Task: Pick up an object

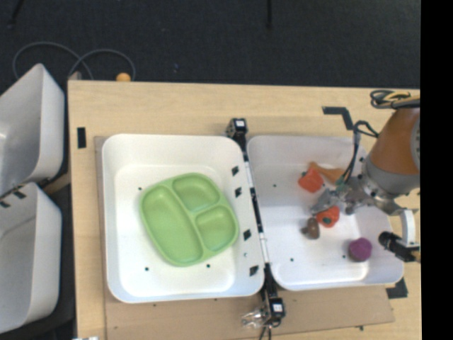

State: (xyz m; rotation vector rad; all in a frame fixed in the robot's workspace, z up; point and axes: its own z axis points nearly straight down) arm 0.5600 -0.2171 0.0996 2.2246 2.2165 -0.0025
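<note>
The arm (pixel 393 147) is reaching into the right bin (pixel 283 261), and its gripper (pixel 327 210) is hanging low over a red object (pixel 328 218). A brown object (pixel 310 227) is lying just beside it, an orange one (pixel 311 180) above, and a purple ball (pixel 359 248) near the bin's lower right. A green tray (pixel 187 218) is lying in the left bin (pixel 127 275) on the bench (pixel 163 108).

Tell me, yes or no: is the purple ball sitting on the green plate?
No, the purple ball lies in the right bin, while the green plate is in the left bin.
</note>
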